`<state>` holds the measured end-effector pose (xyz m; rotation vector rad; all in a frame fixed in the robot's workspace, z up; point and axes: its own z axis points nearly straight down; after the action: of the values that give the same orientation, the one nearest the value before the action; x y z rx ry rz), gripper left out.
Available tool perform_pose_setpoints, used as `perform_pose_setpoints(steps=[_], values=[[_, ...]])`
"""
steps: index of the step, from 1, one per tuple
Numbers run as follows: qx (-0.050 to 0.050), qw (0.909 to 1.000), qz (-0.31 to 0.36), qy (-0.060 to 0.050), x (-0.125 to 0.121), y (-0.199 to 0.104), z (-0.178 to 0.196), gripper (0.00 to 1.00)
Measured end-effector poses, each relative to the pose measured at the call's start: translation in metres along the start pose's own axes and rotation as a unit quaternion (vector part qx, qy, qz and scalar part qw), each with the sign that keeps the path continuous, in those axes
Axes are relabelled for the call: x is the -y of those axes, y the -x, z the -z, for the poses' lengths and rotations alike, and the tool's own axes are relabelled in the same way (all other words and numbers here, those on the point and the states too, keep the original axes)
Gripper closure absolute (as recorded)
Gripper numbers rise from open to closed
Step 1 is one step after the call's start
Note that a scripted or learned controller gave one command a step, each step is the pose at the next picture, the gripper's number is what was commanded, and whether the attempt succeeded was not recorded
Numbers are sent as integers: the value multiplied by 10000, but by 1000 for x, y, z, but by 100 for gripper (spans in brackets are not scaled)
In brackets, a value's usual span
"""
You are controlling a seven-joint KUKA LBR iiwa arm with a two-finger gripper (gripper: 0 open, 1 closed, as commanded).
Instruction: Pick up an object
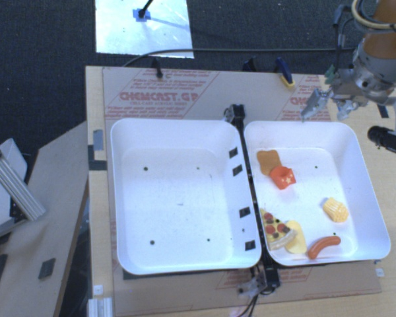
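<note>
Objects [283, 177] hug right bin [366, 157] edges; fingers [315, 104] spread above its far rim.

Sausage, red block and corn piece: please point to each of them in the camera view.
sausage [323, 246], camera view, middle of its curved body
red block [283, 177], camera view, its top face
corn piece [335, 210], camera view, centre of its yellow surface
</note>
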<state>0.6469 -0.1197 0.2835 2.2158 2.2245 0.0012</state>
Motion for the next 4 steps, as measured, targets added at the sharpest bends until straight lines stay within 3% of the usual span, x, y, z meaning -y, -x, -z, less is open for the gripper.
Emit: perform_pose_setpoints(steps=[1,2,3,4], values=[[-13,10000,-24,-74,33,18,-149,0],[-13,10000,8,-24,41,-11,-202,0],[2,10000,4,11,39,-8,-188,100],[1,10000,1,9,39,-8,-188,0]])
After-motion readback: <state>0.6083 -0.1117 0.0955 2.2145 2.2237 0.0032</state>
